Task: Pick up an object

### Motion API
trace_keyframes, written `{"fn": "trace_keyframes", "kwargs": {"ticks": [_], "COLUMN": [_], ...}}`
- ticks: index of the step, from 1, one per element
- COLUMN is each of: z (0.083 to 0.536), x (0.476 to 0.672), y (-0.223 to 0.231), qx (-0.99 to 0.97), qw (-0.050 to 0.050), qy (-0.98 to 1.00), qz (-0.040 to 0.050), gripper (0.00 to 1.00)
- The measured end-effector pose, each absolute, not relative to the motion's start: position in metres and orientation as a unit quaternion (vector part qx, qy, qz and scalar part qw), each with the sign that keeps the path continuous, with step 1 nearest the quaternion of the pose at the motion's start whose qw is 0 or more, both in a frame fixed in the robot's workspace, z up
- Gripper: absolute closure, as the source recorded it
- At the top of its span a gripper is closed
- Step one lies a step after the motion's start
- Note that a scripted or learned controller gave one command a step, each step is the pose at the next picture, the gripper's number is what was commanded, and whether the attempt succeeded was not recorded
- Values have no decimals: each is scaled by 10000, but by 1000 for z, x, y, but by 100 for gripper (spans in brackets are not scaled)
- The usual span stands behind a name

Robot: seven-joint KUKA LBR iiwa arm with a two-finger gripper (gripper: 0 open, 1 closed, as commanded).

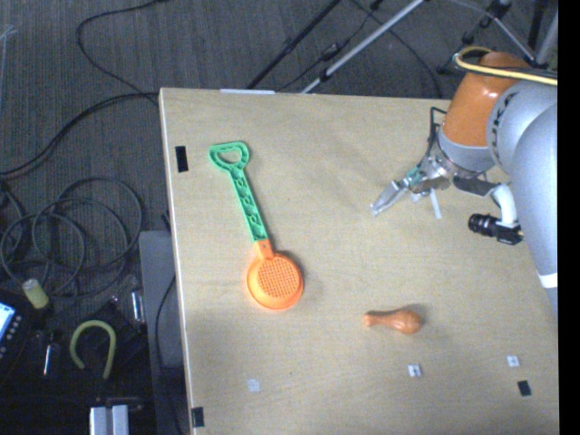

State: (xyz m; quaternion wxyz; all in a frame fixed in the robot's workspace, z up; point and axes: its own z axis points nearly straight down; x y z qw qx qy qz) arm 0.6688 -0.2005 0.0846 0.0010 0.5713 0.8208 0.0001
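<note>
- A pale tan wooden worktop (362, 270) fills most of the camera view, seen from above at a slant, with small black and white markers near its edges.
- Around it lies dark grey carpet (82, 80), crossed by thin black cables (72, 234) that coil in loops at the left.
- At the top of the view, metal stand legs (399, 12) run diagonally across the carpet.
- A green U-shaped item (93, 341) rests on the floor at lower left, among dark equipment.
- A toy strainer spoon (256, 234) lies flat on the left part of the worktop. It has a green, hole-patterned handle ending in a loop at the far end, and a round orange mesh head at the near end.
- A small orange toy drumstick (395, 320) lies on its side on the near middle of the worktop, its fat end to the right. It sits well apart from the spoon.
- The arm (521, 152) reaches in from the right, grey with an orange band above the wrist.
- Its gripper (408, 198) is tilted down and to the left over the far right of the worktop, above bare wood.
- The thin metal fingers (385, 198) are spread apart and grasp nothing; both toys lie well clear of them.
</note>
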Motion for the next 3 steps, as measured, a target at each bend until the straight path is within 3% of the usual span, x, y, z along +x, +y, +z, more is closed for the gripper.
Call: {"fn": "trace_keyframes", "kwargs": {"ticks": [1,2,3], "z": [84,84,94], "x": [668,668,669], "y": [-156,-156,-156], "qx": [5081,5081,5080], "qw": [5,4,13], "qy": [8613,8613,8614], "qz": [-10,-10,-8], "gripper": [0,0,100]}}
